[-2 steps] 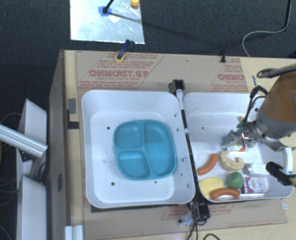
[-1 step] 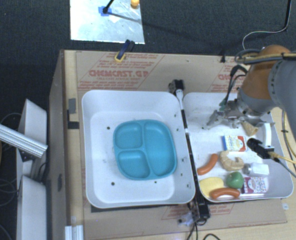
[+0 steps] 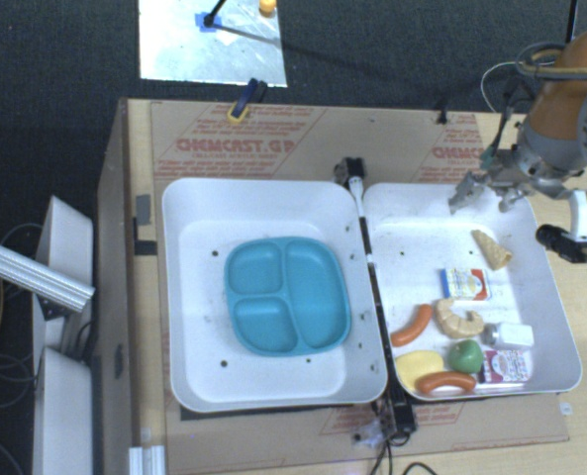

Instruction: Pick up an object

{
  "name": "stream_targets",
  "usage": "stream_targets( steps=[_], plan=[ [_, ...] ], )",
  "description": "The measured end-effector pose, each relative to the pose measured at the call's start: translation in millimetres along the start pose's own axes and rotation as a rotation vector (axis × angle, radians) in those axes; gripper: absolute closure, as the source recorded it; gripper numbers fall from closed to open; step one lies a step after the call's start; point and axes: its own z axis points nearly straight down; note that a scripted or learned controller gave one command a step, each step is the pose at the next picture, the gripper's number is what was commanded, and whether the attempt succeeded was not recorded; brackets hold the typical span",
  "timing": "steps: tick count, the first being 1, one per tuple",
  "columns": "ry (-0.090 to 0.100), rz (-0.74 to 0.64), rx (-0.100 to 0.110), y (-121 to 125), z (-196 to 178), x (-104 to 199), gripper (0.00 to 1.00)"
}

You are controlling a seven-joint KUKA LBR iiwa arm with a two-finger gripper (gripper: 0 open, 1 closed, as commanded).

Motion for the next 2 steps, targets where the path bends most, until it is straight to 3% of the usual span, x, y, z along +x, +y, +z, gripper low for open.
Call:
stream_targets(
  steps=[1, 2],
  plan=[
    [0.001, 0.001, 0.003, -58, -37, -22, 0.00],
    [0.004, 0.001, 0.008, -122, 43, 23, 0.00]
  ],
)
